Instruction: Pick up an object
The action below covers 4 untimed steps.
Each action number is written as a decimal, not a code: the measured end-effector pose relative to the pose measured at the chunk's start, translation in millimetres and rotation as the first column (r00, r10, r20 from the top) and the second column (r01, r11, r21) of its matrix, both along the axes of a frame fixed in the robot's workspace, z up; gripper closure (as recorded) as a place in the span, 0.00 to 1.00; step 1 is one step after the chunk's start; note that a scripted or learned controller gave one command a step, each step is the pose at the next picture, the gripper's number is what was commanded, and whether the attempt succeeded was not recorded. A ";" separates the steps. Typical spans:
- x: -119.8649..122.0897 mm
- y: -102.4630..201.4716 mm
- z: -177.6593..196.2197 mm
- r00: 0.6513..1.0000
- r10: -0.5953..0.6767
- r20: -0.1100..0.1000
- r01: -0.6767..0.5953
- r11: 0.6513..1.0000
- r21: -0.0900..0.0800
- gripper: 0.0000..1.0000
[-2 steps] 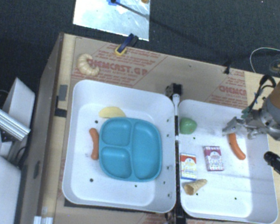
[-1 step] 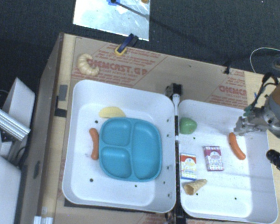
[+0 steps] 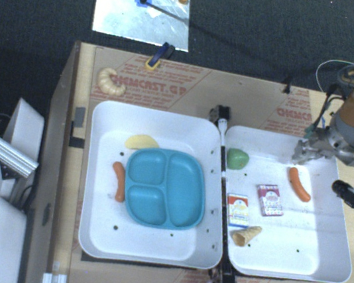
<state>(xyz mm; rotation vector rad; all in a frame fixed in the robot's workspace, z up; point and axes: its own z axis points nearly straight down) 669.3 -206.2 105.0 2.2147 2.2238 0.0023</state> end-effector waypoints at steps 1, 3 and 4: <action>0.1 -0.1 0.2 1.000 0.000 0.000 0.000 1.000 0.000 0.00; -15.4 19.8 -8.6 1.000 0.002 0.003 -0.002 1.000 -0.001 1.00; -2.0 77.8 27.4 1.000 0.001 0.002 -0.001 1.000 0.002 1.00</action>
